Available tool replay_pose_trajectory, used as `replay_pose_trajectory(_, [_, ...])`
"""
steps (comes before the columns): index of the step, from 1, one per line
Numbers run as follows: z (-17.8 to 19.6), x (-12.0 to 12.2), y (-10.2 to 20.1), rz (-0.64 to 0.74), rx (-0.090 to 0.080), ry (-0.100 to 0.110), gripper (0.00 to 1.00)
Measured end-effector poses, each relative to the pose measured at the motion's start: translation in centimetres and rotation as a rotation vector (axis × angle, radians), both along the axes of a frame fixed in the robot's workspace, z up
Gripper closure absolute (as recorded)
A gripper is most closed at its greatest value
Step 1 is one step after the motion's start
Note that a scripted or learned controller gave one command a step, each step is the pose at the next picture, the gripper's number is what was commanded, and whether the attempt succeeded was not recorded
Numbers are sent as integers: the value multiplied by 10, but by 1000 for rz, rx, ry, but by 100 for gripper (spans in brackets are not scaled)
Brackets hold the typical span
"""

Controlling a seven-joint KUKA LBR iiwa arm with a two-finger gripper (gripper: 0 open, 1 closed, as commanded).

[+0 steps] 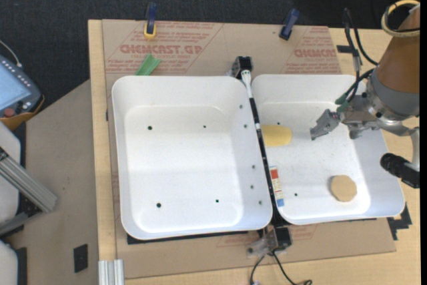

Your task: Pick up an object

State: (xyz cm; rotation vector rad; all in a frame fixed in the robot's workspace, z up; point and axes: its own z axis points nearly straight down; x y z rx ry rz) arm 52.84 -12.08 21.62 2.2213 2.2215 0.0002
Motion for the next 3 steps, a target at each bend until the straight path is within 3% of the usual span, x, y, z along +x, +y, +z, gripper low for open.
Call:
replay_pose_trajectory(1, [136, 16, 15, 4, -3, -18, 0])
replay_pose_trajectory(2, [310, 94, -16, 2, -8, -23, 0])
replay_pose_trajectory(3, [320, 140, 46, 7, -1, -8, 0])
